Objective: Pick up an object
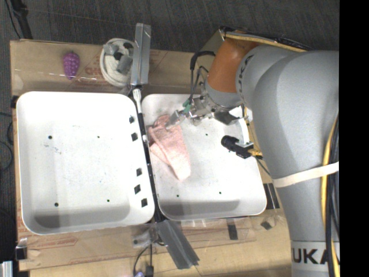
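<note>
A pink cloth (171, 147) lies crumpled in the right bin (219, 189), close to that bin's left wall. My gripper (174, 119) reaches in from the right and sits low at the cloth's upper end, touching or just over it. The wrist with its orange band stands above the bin's back right part. I cannot make out whether any of the cloth is caught in the gripper.
The left bin (75, 166) stands beside the right one, with a row of black clips along the divider (140, 154). On the bench behind the bins lie a small purple object (71, 64) and a white coil (116, 61).
</note>
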You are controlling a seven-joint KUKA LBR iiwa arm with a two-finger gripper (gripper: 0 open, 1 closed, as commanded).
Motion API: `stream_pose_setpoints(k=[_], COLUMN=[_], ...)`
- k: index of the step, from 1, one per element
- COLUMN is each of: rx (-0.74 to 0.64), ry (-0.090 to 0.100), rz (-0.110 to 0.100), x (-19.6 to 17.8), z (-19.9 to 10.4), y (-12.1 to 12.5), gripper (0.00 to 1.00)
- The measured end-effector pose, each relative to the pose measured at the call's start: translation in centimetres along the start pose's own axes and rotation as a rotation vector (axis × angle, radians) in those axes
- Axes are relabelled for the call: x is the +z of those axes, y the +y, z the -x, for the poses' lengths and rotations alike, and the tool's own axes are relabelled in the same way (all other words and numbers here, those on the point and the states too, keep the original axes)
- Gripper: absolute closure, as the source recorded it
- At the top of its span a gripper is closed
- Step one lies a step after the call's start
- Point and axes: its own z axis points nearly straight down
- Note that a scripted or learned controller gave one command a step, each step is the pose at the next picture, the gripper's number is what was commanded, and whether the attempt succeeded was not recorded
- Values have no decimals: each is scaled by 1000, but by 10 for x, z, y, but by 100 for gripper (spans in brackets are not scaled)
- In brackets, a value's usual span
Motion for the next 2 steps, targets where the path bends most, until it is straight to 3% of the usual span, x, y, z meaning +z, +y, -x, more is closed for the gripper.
stream_pose_setpoints(k=[1, 2], rx=[3, -160], ry=[1, 0], rz=[-2, -1], x=[0, 0], z=[-29, -66], y=[-73, -118], gripper=[0, 0])
